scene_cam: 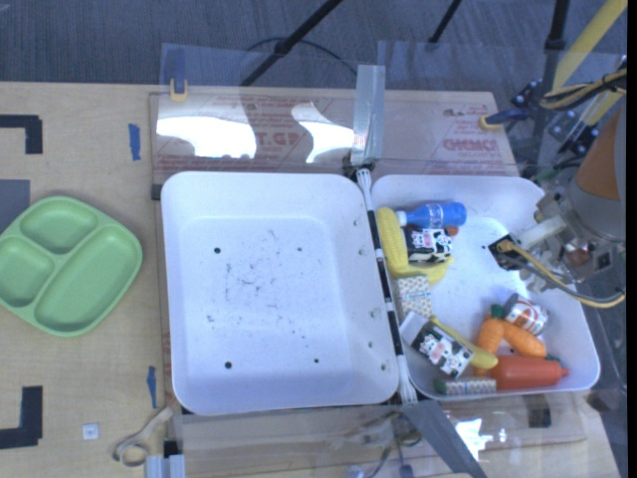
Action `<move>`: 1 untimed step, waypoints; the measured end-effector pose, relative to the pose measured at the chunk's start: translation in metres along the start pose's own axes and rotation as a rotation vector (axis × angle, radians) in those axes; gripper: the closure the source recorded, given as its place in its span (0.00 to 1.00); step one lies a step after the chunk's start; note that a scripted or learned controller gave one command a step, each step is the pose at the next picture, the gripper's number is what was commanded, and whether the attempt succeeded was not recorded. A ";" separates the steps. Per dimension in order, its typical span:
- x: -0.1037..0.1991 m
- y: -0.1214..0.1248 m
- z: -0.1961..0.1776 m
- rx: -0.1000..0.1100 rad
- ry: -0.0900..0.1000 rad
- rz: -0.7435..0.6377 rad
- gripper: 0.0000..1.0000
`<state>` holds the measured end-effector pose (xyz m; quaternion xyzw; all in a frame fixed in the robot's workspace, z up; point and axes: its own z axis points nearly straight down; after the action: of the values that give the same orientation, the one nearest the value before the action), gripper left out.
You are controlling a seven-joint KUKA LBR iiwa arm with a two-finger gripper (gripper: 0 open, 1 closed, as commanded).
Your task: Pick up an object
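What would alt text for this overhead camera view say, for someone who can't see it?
A robot arm reaches in from the right over the right white bin, which holds a blue bottle, a corn cob, a carrot and other small items. Left of it sit another white bin and a green divided plate.

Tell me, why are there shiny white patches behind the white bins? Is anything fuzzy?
In the camera view, the clear panel behind the left bin mirrors overhead light as bright white glare. The arm at the right looks soft and slightly blurred. The toys in the right bin cast only faint shadows.
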<state>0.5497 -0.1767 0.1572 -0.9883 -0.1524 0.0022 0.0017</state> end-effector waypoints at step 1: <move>0.025 0.056 0.028 -0.002 0.002 0.102 1.00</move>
<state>0.5901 -0.2222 0.1289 -0.9948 -0.1018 0.0010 0.0005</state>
